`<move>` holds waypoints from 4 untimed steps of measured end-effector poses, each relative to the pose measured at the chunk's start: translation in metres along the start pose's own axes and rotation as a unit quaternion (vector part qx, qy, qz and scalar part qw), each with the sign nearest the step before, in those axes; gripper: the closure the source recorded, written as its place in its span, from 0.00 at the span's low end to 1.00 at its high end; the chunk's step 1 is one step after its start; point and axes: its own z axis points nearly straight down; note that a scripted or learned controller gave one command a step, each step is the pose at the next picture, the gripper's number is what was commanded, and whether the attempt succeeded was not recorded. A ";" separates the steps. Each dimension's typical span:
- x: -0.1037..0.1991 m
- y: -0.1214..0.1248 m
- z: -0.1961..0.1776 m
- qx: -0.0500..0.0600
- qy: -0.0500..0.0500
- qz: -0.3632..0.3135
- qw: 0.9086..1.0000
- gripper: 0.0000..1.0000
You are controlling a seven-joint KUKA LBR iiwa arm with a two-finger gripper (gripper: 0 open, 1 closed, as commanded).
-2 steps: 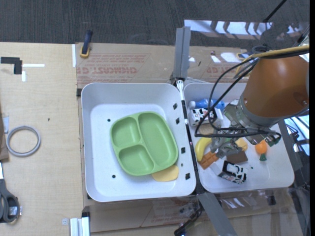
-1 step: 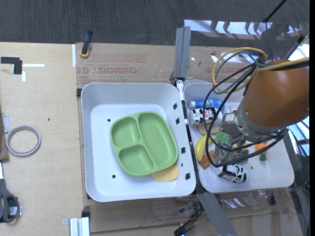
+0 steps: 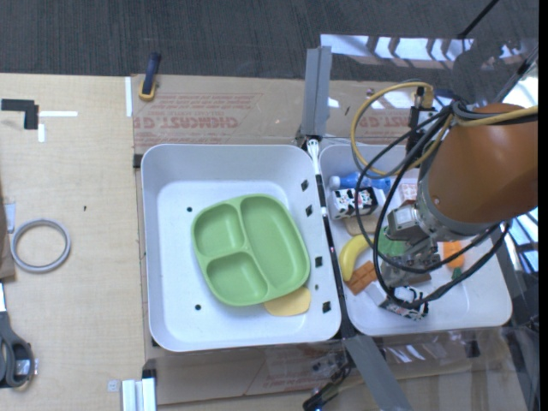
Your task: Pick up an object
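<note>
Low in the right bin (image 3: 488, 311), pincer (image 3: 411, 268) state unclear; banana (image 3: 353, 255) lies near-upright beside it.

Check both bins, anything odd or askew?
Mostly fine. The green divided plate lies skewed in the left bin, and a yellow piece is pinned partly beneath its lower edge.

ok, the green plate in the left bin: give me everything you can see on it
The green plate is a rounded, light green divided dish that looks like matte plastic, with three compartments: two smaller ones on the left and a long one on the right. All three hold nothing. It lies flat and right side up on the floor of the left bin, turned at a slight angle. Its lower right edge overlaps a flat yellow piece that sticks out from under it.
</note>
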 end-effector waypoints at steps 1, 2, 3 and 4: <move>0.018 0.002 0.015 -0.001 0.000 -0.162 0.987 1.00; -0.009 -0.001 0.006 -0.001 -0.001 -0.344 0.939 1.00; -0.020 0.002 0.015 -0.002 -0.001 -0.468 0.884 1.00; 0.011 -0.021 0.016 -0.002 -0.002 -0.638 0.770 1.00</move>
